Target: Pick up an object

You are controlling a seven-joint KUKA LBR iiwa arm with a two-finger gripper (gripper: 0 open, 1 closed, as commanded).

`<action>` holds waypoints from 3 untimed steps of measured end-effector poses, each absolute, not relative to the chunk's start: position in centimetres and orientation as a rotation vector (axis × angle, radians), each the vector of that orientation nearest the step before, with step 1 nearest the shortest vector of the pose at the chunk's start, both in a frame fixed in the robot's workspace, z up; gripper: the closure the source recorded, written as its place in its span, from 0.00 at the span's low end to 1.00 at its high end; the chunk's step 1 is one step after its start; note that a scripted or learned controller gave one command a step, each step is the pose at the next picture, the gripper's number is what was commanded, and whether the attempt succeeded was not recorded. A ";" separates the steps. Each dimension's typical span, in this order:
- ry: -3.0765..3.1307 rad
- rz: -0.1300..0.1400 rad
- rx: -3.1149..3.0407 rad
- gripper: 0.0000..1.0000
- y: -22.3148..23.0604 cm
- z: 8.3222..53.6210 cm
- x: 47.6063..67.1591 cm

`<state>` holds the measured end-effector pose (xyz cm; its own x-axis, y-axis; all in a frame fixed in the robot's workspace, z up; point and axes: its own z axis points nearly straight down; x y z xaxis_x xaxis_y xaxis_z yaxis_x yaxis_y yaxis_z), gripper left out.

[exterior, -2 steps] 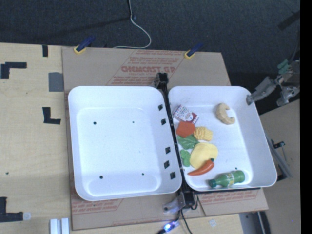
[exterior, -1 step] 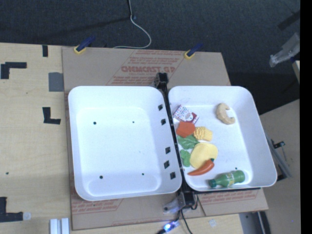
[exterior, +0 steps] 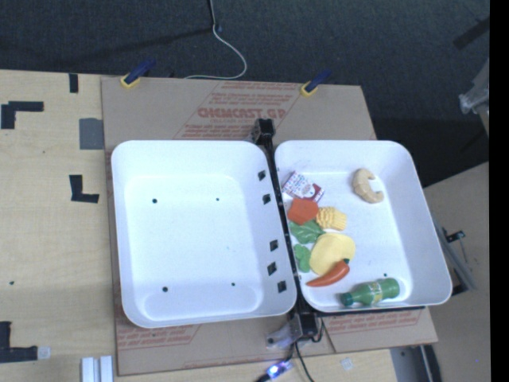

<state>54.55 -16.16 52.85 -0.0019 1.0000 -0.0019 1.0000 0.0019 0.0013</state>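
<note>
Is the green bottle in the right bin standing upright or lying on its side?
Lying on its side. The green bottle stretches along the right bin's near wall.

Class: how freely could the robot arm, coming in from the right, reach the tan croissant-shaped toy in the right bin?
Probably freely: the tan croissant-shaped toy lies alone on bare floor of the right white bin, apart from the clustered toys.
</note>
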 end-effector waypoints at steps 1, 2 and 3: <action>2.245 -0.013 2.219 1.00 -5.1 38.6 55.3; 2.227 -0.012 2.226 1.00 -6.2 28.3 57.9; 2.223 0.024 2.201 1.00 1.9 48.1 61.3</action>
